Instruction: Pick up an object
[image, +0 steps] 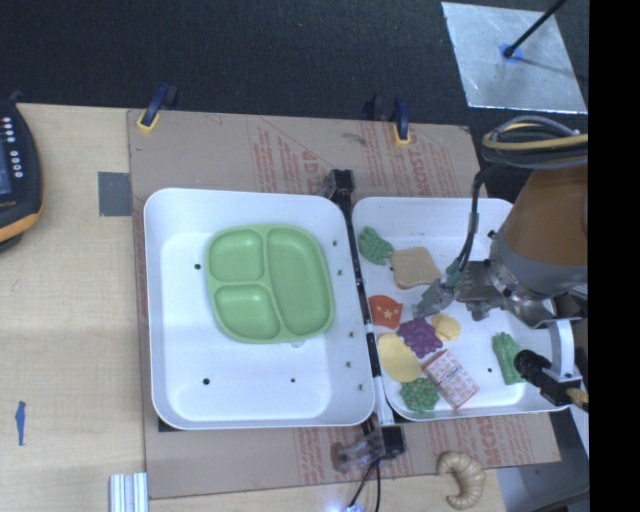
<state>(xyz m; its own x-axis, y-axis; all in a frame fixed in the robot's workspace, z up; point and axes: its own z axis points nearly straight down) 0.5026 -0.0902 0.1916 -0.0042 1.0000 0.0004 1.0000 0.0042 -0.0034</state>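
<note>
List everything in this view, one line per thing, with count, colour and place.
Bins: 2, white, side by side on the bench.
Divided plate: 1, light green, in the left bin.
Toast: 1, tan, top of the right bin.
Red piece: 1, red with a yellow star, right bin near the divider.
Grapes: 1 bunch, purple, middle of the right bin.
Yellow piece: 1, yellow, below the grapes.
Box: 1, pink and white, lower right bin.
Croissant: 1, tan, on the bench below the right bin.
Clamps: 2, blue and yellow, top board edge.
Gripper: 1, grey, over the right bin.
</note>
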